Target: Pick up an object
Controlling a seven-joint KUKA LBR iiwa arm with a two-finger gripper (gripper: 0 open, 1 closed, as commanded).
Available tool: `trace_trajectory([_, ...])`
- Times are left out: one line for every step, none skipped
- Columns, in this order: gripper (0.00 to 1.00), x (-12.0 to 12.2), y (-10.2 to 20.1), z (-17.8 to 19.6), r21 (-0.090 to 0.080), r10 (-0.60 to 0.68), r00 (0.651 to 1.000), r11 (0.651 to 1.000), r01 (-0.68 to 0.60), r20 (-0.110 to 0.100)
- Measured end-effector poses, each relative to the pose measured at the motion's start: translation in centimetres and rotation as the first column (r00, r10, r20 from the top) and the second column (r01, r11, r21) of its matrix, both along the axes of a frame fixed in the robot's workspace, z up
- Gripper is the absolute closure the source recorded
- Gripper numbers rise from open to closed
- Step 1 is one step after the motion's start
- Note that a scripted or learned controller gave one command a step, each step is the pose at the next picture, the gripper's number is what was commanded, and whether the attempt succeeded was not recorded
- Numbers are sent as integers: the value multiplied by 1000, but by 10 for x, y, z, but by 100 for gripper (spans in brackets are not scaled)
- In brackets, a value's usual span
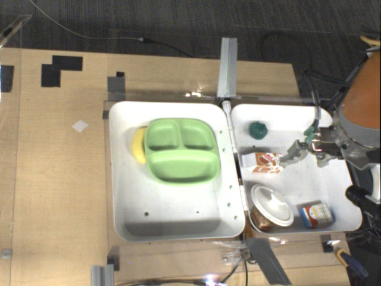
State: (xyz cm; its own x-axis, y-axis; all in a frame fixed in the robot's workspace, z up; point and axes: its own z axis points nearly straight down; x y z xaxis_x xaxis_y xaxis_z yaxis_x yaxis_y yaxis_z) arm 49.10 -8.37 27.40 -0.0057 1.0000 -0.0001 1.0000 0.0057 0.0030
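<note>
**Reaching into the right bin**

On the wooden counter (59,177), the gripper (293,154) hovers beside the snack packet (267,162) (teal ball (258,130) behind it), holding nothing; fingers apart or together, I cannot tell. Likely approach step; next, descend onto the packet.

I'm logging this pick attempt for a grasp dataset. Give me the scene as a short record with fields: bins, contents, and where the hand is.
left bin: green divided plate, yellow object partly under its left edge
right bin: dark green round object, orange-and-white packet, white bowl-like item, small can on its side
hand: over the right bin, beside the packet
held: nothing seen between the fingers
</note>
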Motion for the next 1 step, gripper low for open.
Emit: trace_trajectory([0,-4,34,-90,1,-122,993,993,122,-1])
